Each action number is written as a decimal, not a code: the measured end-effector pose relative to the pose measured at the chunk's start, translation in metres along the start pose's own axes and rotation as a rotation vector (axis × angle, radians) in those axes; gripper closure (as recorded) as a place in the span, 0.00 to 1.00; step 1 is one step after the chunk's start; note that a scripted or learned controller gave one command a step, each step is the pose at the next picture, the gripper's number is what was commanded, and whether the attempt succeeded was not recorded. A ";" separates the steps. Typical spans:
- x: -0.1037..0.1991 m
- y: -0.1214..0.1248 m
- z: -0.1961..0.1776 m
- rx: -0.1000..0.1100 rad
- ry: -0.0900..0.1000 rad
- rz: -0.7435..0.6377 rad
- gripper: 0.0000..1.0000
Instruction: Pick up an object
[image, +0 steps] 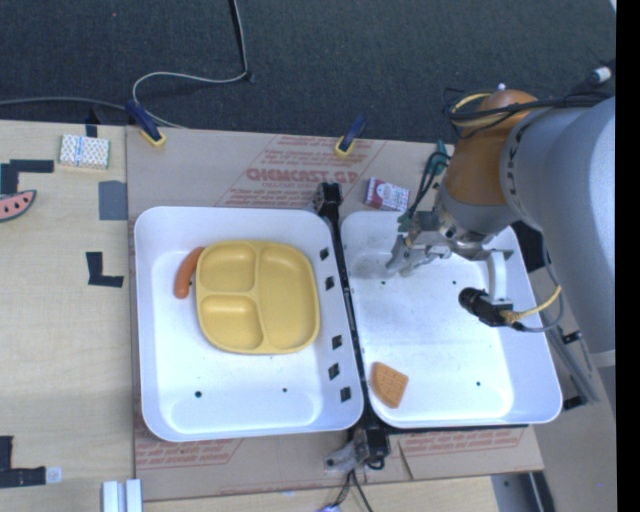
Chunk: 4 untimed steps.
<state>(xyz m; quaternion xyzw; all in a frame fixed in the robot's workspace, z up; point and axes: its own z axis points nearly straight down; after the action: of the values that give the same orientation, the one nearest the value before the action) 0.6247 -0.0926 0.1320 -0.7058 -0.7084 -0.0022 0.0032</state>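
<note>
Cracker (389, 384) lies flat near the front-left corner of the right bin (530, 405) — judged thin, light, stiff and brittle, so best taken across opposite edges with gentle pressure. Pincer (400, 262) sits over the bin's rear-left area, fingers pointing down; whether they are parted cannot be told, and nothing is seen between them. Cracker is well apart from the pincer — toward the bin's front edge.
</note>
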 end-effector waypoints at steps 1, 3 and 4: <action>0.000 0.000 0.000 0.000 0.000 0.000 0.00; -0.027 -0.095 0.036 -0.005 -0.010 0.005 1.00; -0.027 -0.095 0.036 -0.004 -0.009 0.005 0.00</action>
<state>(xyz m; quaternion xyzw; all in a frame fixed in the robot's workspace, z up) 0.5294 -0.1197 0.0956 -0.7076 -0.7066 -0.0006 -0.0017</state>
